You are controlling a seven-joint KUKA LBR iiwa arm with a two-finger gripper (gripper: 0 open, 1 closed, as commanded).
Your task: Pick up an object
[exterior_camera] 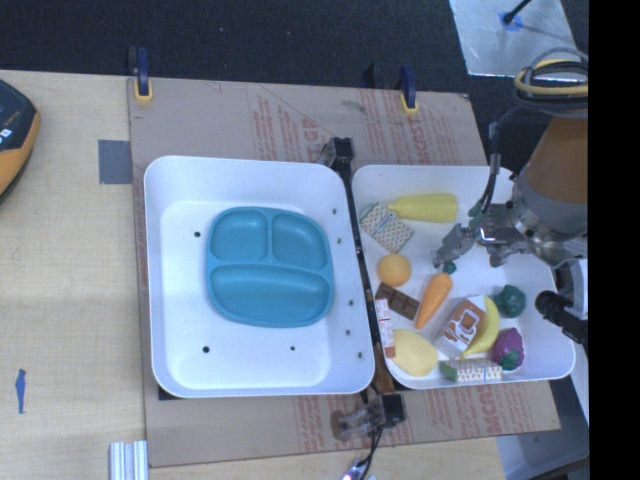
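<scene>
From my feed, the gripper [452,253] hangs over the right bin [562,368], its tips low near the bin's centre; I cannot tell how it is set. Nothing shows in its grasp. Just at its seven o'clock lies the carrot [433,299], tilted, with the orange ball [394,269] at nine o'clock of that. The yellow corn [424,207] sits at the gripper's eleven o'clock, the checkered packet [387,228] beside it. Toward five o'clock are the banana [486,330], the green piece [512,299] and the purple grapes [508,348]. The left bin [170,358] holds a blue divided plate [269,266] on the counter [70,298].
</scene>
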